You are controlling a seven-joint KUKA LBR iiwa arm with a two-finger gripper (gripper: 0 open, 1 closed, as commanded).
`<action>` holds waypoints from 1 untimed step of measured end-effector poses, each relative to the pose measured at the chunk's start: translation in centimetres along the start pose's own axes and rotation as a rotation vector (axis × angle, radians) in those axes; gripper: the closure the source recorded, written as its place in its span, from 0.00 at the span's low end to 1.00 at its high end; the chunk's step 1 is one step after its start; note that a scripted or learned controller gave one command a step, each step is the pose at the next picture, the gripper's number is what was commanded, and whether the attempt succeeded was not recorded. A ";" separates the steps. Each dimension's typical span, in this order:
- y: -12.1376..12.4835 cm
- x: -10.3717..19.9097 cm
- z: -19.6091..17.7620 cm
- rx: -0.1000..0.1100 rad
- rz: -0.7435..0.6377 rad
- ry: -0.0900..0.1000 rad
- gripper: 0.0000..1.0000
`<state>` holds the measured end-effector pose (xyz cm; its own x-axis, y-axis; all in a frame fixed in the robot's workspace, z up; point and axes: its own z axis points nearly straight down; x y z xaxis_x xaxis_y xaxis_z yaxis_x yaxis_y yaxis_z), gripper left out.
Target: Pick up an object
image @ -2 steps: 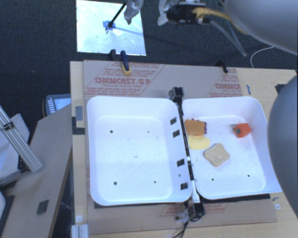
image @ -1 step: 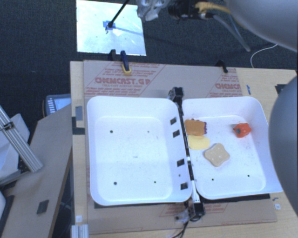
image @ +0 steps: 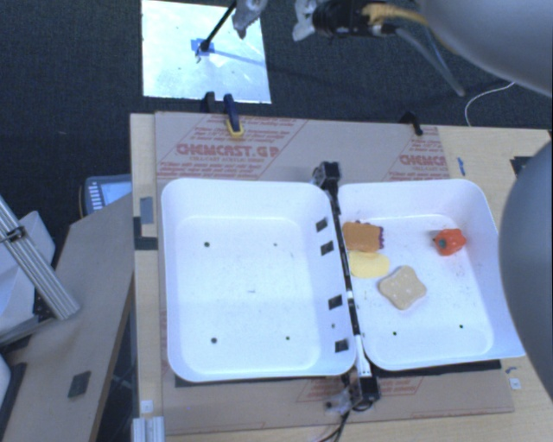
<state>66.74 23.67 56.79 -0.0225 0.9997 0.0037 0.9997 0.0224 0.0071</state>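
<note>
Dark carpet floor (image: 69,78) surrounds a wooden bench (image: 484,147); shiny metal sheet (image: 203,52) behind.

The right bin (image: 484,345) holds four small objects (image: 380,263) near its left wall, the left bin (image: 181,345) beside it.

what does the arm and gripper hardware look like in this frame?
The arm is smooth, rounded grey casing, blurred because it is close to the camera. At the wrist, a dark block carries a yellowish cable and thinner grey cables trailing off. The gripper is pale grey to white, with light-coloured fingers. It is cut off by the top edge, so finer markings cannot be made out.
</note>
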 end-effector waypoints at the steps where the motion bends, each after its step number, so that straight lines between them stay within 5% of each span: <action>1: 0.0 0.1 -1.1 -0.002 -0.004 0.001 1.00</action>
<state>66.71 23.75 57.94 -0.0267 0.9996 0.0048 0.9996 0.0266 0.0095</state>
